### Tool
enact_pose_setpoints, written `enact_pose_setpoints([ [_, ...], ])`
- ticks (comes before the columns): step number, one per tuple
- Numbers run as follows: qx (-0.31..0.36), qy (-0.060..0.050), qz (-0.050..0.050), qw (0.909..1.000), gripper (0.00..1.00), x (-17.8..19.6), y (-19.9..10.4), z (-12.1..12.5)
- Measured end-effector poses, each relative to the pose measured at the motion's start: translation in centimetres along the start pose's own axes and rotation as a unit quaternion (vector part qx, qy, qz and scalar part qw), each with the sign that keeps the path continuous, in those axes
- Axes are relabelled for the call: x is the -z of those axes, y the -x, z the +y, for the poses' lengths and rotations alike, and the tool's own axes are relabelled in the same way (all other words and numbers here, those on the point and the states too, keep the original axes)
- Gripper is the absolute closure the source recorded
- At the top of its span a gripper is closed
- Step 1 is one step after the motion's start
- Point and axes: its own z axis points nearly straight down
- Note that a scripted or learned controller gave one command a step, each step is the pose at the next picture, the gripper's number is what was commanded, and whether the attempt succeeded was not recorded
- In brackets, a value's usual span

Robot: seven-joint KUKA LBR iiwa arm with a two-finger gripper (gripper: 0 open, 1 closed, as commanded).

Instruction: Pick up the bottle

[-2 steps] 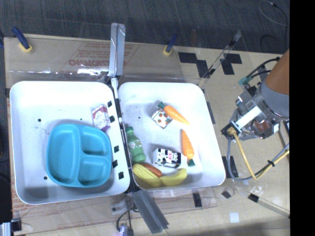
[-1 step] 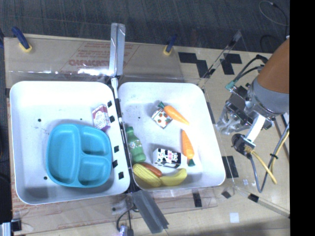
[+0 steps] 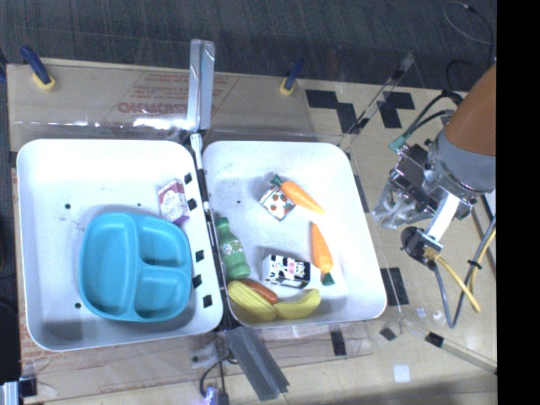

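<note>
We see the fingers (image 3: 396,205) hanging over the bare tabletop (image 3: 422,344), just past the right wall of the right bin (image 3: 359,192). They look pale and see-through against the clutter of the wrist, and we cannot tell how far apart they stand; nothing shows between them. Behind them the grey arm (image 3: 468,154) runs off to the right, with a yellow cable (image 3: 460,281) looping below it.

Moving left from the fingers into the right bin, the nearest things are two carrots: one carrot (image 3: 321,250) lying upright along the bin's right part, and another carrot (image 3: 300,196) higher up, slanted, touching a small white carton (image 3: 276,203). Below those lies a black-and-white box (image 3: 288,270), and beneath it, against the near wall, a banana (image 3: 297,305) beside a corn cob (image 3: 250,300).

The bottle (image 3: 229,247), green with a pale label, lies far from the fingers, along the left wall of the right bin, its lower end near the corn cob. It is well apart from the fingers, with the whole width of the bin between them.

Farther still, the left bin (image 3: 51,167) holds a blue divided tray (image 3: 135,267) and a small packet (image 3: 172,201) near the dividing wall.
</note>
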Motion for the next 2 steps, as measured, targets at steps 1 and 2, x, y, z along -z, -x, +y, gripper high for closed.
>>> enact_pose_setpoints([
  [1, -0.058, 0.002, 0.0, 0.9983, 1.0, -6.7, -3.0, -5.4],
  [2, 0.063, 0.004, 0.0, 0.998, 1.0, -2.7, -4.8, -3.8],
])
